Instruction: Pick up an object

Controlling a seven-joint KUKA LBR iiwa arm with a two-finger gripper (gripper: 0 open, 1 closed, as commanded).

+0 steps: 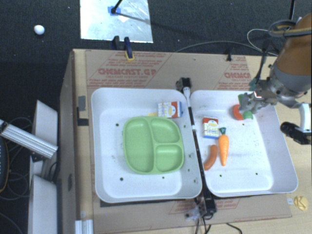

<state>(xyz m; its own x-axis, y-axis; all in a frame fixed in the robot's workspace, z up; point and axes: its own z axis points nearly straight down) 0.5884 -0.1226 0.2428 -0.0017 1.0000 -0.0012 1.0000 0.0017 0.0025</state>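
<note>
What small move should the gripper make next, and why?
Probably lower the gripper a little onto the red and green toy: it sits just beside that toy near the back of the right bin, and nothing is seen between its fingers yet.

I see the arm (292,57) entering from the right edge, orange band uppermost, grey wrist section below it angled down and to the left. The gripper (249,103) sits at the far right of the scene, low, pointing leftward. Finger detail is too blurred to read from here.
</note>
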